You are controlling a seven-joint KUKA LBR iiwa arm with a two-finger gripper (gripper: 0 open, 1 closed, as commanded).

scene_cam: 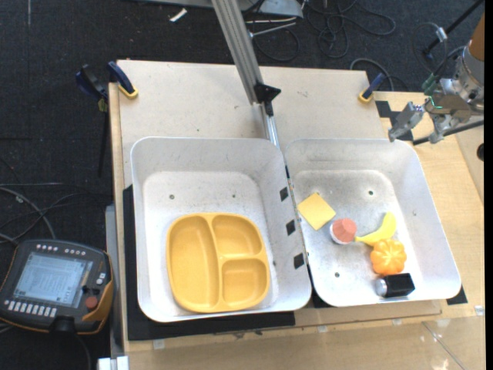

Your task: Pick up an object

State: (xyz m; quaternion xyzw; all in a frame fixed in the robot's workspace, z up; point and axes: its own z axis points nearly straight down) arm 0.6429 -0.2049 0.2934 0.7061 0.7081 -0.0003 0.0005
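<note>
Candidates: right bin (431, 206) holds 5 small things clustered low and right; any of them serves your task.
Cheese slab: yellow square block (316, 210), lying flat, corners set diamond-wise; no long axis to speak of. Looks stiff and light; you'd take it across 2 opposite edges.
Cup: small pink-red cup (343, 230), just beside the block, touching the banana's end. Looks light; rim grip likely.
Banana: toy banana (379, 230), long axis running from lower left up to upper right, tip pointing toward the bin's far right wall. Judged smooth plastic, slippery; close across the narrow middle, square to that axis.
Orange lump: ribbed orange fruit or pumpkin (387, 258), round, no axis; may roll out of a shallow pinch.
Black item: dark cylinder-like piece (394, 285) at the near rim, long axis roughly left-right; hard to identify.
Left bin: yellow divided tray (219, 262), wide and flat, poor pick for you.
Gripper (422, 122): above the table past the right bin's far right corner, well apart from everything.
Jaws: cannot tell whether apart or together.
</note>
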